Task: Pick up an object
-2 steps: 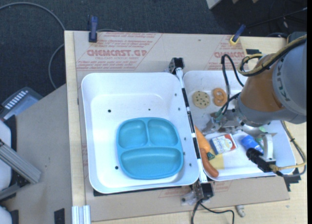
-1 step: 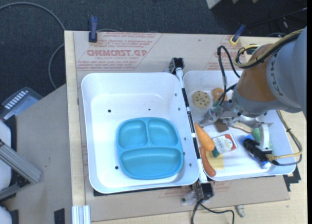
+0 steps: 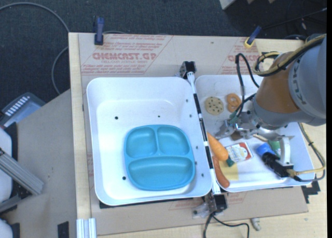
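Robot gripper (image 3: 234,124) hovers low in the right bin (image 3: 301,177); whether it's open or closed can't be made out (arm blocks much). Carrot (image 3: 219,148) lies just below-left of it, w/ a cookie (image 3: 213,105) just above-left.

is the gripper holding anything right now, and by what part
Cannot be told. The gripper is low in the right bin, beside the cookie and above the carrot, with nothing visible between its fingers.

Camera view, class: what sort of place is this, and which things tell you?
Probably a robot lab bench. A grey arm reaches over two white bins clamped on a board; toy food such as a carrot and cookie lies in one, a blue tray in the other.
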